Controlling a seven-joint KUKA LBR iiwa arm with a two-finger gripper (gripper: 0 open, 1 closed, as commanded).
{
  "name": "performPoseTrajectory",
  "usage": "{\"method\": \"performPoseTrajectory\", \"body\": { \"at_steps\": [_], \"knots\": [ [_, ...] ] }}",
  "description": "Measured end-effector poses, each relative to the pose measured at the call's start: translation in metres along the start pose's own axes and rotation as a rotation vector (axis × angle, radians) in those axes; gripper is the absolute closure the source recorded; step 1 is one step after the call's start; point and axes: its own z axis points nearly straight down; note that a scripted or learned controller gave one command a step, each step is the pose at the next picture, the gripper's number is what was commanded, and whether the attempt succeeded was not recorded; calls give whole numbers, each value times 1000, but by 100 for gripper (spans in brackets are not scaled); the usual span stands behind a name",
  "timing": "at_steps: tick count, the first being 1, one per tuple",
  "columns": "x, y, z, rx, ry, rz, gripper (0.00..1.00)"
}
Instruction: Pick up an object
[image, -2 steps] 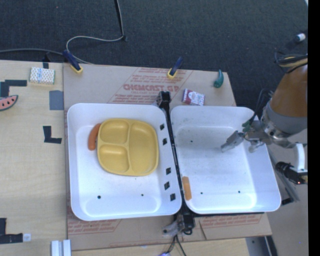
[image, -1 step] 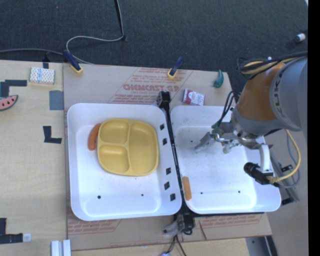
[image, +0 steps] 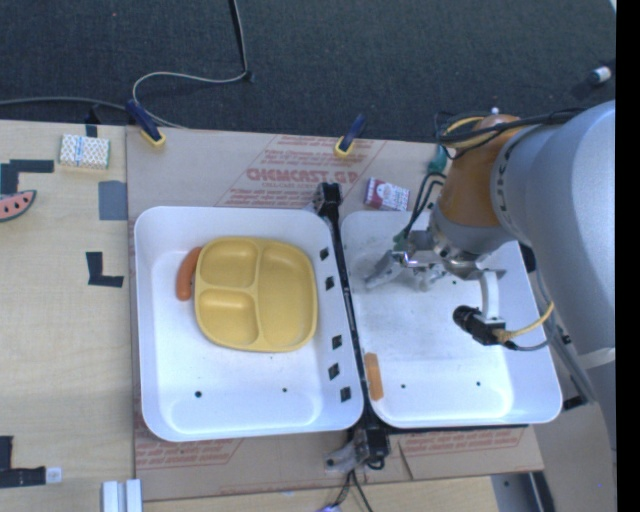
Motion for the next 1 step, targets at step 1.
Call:
{"method": "performPoseTrajectory", "body": {
  "at_steps": [1],
  "knots": [
    [1,0,-10,0,1,-1,100]
  ]
}}
